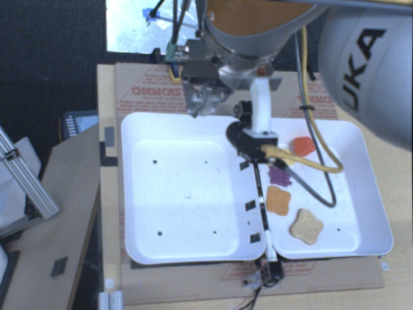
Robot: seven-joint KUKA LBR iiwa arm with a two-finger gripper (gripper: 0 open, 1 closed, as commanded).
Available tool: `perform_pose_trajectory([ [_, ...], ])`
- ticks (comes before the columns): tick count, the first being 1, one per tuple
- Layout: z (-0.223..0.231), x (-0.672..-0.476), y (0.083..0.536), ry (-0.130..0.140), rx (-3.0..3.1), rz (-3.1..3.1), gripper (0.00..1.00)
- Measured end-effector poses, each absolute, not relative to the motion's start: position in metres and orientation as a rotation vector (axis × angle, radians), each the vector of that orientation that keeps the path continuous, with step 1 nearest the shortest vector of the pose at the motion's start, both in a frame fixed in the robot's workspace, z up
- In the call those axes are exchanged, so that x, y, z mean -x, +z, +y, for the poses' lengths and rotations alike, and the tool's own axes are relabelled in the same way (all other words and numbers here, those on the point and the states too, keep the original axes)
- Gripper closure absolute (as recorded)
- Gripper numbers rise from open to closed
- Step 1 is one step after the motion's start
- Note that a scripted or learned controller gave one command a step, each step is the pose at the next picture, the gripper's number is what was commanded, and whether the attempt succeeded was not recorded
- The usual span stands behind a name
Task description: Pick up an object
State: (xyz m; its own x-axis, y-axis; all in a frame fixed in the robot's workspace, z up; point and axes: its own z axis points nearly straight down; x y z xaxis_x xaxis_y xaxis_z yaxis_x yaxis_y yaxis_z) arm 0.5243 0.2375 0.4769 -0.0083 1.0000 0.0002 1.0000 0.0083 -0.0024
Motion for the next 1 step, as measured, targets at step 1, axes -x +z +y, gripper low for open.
perform_pose_trajectory([
  [1,0.2341,-0.5150,0.5386,-0.012,2.218,-2.228,1.00],
])
